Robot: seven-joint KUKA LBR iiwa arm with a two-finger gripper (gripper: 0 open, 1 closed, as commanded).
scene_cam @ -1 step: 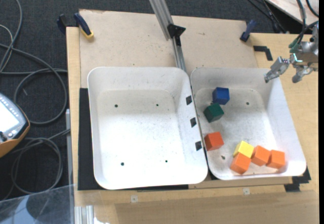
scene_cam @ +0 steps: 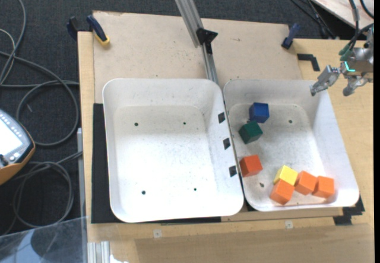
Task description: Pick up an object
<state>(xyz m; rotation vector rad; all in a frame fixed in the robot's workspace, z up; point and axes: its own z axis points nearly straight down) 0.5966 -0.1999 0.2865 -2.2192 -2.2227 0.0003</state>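
White right bin (scene_cam: pixel 332 131) holds seven cubes; blue cube (scene_cam: pixel 259 111) sits near its far wall. Gripper (scene_cam: pixel 337 84) hangs above the bin's far-right corner, fingers apart, holding nothing. Pick not yet started.

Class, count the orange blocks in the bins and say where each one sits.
4, all in the right bin: one orange block alone by its left wall, and three clustered along the near edge beside the yellow block. None looks hidden.

White bins (scene_cam: pixel 119 104) — blue cube (scene_cam: pixel 259 111), green cube (scene_cam: pixel 250 132), yellow cube (scene_cam: pixel 287 174), four orange cubes (scene_cam: pixel 250 165).
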